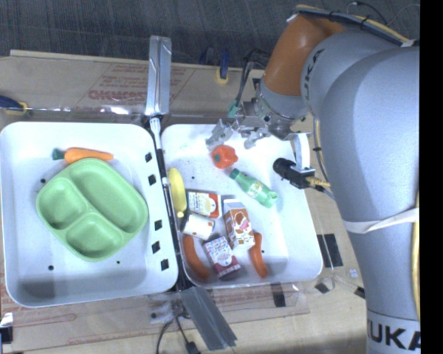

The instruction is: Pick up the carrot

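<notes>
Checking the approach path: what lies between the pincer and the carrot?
In the camera view, the metal divider between the bins separates the pincer from the carrot.

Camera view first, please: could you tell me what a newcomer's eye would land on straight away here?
The big grey arm with its orange band fills the right side, its gripper over the far end of the right bin. That bin is crowded with a red tomato, a green bottle, a banana and small cartons. In the left bin lies a green divided plate, with the carrot just beyond it.
</notes>
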You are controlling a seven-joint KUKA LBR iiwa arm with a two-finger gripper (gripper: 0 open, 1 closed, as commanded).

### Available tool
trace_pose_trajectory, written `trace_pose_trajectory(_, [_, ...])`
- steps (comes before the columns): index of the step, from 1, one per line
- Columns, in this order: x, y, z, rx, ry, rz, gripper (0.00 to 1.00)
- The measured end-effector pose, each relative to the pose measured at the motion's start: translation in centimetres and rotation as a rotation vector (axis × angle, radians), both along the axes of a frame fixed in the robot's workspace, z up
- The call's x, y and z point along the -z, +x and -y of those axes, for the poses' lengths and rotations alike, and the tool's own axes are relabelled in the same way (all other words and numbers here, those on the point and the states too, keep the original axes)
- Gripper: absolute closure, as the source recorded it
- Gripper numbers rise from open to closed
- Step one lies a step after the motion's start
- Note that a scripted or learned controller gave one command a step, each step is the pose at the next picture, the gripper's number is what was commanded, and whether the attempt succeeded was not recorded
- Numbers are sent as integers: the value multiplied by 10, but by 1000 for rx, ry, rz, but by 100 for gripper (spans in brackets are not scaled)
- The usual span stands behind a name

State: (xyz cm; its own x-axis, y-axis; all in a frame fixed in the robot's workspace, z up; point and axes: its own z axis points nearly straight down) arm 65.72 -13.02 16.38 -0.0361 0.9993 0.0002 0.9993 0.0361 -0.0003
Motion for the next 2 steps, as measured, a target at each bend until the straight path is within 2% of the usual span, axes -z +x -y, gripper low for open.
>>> trace_pose_trajectory(1, [73,-51,27,-31,0,-5,0])
trace_pose_trajectory(2, [-16,0,27,137,0,-1,0])
